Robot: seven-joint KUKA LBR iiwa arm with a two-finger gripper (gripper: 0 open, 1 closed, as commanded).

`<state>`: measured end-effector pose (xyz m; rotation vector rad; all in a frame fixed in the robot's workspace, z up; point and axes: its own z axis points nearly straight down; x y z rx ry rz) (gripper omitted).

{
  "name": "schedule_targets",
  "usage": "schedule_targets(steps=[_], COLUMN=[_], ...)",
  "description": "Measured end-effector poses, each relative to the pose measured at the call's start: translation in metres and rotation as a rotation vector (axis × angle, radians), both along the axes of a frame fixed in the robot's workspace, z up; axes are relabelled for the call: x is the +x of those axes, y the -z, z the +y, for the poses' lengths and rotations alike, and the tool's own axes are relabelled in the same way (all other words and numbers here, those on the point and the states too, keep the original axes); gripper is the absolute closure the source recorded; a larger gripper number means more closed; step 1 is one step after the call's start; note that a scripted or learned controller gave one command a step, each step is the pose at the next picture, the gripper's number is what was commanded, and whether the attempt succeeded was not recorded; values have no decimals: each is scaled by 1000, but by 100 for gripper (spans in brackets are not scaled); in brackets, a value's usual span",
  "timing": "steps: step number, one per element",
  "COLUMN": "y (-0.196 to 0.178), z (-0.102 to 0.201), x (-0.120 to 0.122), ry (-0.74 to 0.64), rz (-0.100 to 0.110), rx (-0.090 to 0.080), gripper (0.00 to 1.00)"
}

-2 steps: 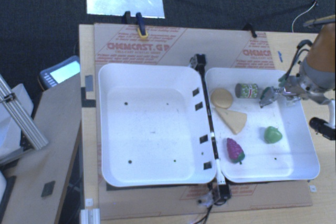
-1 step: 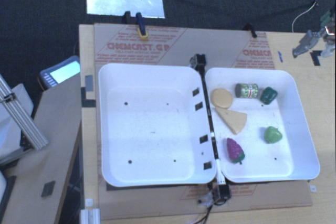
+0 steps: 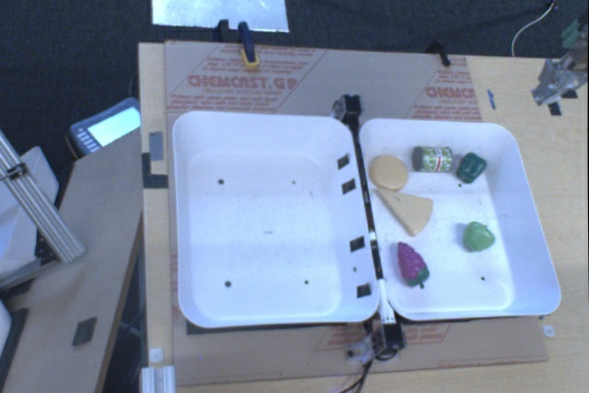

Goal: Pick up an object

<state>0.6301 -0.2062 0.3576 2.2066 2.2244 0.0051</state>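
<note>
The purple fruit [image 3: 411, 263] lies nearest, low in the right bin [image 3: 529, 216]. The gripper [image 3: 559, 80], seemingly empty, hangs beyond the bin's far right corner. Whether it is open cannot be told, so every object lies left and nearer.

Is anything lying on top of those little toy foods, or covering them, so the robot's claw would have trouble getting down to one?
Nothing visible does. In the right bin, the round yellow piece, cheese wedge, small can, dark green pepper, light green pepper and purple grapes all lie uncovered. The gripper sits beyond the bin's far right corner.
</note>
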Motion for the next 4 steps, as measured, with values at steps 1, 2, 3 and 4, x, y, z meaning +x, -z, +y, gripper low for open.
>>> schedule_targets(steps=[1, 2, 3, 4], y=[-79, -185, -165, -178], z=[94, 184, 261, 330], x=[22, 39, 38, 38], ry=[-6, -7, -3, -3], rz=[-4, -8, 6, 4], rx=[5, 5, 5, 7], gripper=[100, 100, 100, 100])
